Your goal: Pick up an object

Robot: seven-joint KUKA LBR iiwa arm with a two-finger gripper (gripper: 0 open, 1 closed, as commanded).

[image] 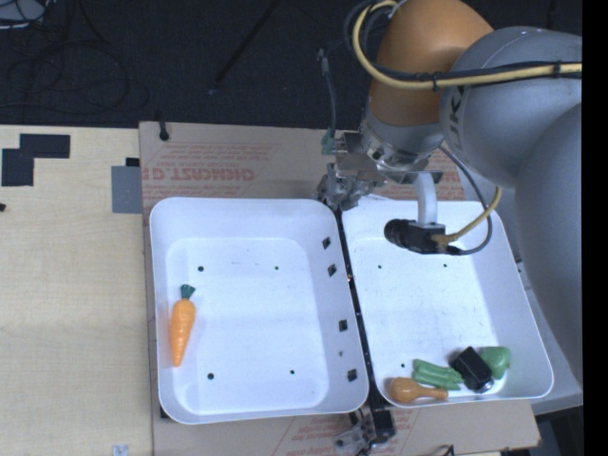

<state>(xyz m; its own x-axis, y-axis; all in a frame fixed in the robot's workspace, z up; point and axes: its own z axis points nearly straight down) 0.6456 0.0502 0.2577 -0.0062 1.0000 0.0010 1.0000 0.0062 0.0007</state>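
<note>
I see the gripper (344, 186) at the bins' far edge; I cannot tell its state. A toy carrot (181, 324) lies in the left bin (237, 218).

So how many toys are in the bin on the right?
4, all bunched in the right white plastic bin's near corner: a tan pear-shaped toy, a dark green bean-pod toy, a black block and a light green toy. More could hide underneath.

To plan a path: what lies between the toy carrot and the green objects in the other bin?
In the camera view, between the carrot and the green objects lie bare white bin floor and the two bins' adjoining walls.
</note>
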